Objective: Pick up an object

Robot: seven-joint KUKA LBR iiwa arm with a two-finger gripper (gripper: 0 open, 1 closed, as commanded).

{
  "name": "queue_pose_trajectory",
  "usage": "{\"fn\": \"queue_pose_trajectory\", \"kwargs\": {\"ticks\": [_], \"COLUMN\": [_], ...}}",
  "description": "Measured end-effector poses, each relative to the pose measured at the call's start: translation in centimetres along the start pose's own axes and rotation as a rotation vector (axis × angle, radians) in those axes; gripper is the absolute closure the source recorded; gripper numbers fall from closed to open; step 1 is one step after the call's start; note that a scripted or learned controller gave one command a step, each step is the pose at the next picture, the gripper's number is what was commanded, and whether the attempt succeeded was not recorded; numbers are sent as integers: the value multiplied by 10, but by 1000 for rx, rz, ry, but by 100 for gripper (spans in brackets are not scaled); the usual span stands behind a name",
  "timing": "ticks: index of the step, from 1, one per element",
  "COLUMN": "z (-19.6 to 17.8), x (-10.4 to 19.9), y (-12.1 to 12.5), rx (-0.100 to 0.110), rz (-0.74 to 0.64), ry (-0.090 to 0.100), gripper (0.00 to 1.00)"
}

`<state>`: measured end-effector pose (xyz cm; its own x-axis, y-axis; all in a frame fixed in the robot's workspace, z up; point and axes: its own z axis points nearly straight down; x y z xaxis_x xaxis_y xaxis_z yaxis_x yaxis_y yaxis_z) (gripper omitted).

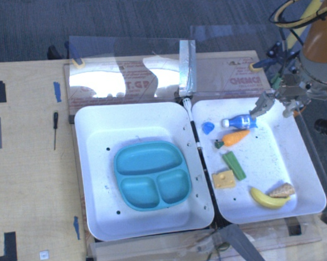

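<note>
— Where is the claw?

— The gripper [274, 104] hangs over the far right corner of the right bin [300, 162]. One finger [262, 106] slants down toward the blue bottle [240, 122], its tip just beside the bottle's right end; a second finger [289, 110] sits apart by the bin's right rim. They look spread, with nothing between them, though the view there is cluttered, so I hedge a little.

— What is in that bin, counted?

— Seven things: one blue bottle lying on its side, one small blue piece [207, 128] to its left, one carrot [233, 139] just below the bottle, one green stick [233, 166], one tan square block [224, 179] touching the stick's lower end, one banana [267, 198], and one brownish piece [282, 190] resting against the banana.

— And the other bin?

— The left bin [94, 176] holds one teal tray [152, 174] with three compartments, all bare.

— The arm's pose?

— The arm [315, 44] enters from the upper right, orange band above the wrist, cables [292, 9] looped over it, wrist tilted down and leftward.
</note>
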<state>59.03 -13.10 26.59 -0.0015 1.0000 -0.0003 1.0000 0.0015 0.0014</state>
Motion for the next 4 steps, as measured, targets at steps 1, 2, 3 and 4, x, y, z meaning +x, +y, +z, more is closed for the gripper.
{"fn": "queue_pose_trajectory", "kwargs": {"ticks": [1,2,3,4], "z": [178,166,167,178], "x": [22,21,21,-28], "y": [-39,-37,-38,-86], "rx": [-5,-12,-10,-3], "rz": [-47,-45,-45,-123], "ry": [0,-2,-2,-2], "gripper": [0,100,0,0]}}
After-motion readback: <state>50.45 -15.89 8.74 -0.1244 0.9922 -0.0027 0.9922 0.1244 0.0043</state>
